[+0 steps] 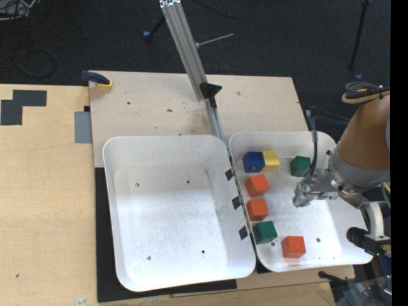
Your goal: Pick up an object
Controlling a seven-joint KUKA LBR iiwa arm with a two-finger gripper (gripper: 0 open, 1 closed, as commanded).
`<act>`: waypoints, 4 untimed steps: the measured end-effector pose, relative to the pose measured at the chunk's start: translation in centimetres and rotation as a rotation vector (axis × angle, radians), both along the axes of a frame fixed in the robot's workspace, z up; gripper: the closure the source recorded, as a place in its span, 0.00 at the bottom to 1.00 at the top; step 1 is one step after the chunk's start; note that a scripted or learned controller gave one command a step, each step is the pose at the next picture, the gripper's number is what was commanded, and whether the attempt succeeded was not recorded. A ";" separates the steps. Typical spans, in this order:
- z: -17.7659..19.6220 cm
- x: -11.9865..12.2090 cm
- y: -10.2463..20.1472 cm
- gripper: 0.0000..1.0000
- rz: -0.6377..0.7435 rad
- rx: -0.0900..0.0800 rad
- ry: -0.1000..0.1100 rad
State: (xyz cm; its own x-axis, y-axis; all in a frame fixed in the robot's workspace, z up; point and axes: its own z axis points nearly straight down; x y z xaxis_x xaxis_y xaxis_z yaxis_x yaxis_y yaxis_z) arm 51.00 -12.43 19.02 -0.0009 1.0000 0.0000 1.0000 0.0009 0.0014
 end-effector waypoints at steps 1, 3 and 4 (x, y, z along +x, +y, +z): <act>5.0 -0.7 -0.7 1.00 0.000 -0.001 -0.002; 4.2 2.8 9.9 1.00 0.005 0.002 0.003; 3.7 5.6 14.6 1.00 0.002 0.000 0.004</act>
State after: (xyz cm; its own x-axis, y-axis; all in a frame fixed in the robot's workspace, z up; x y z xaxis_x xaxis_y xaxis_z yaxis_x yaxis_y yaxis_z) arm 56.64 2.16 22.69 -0.0032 1.0000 0.0000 1.0000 0.0032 -0.0022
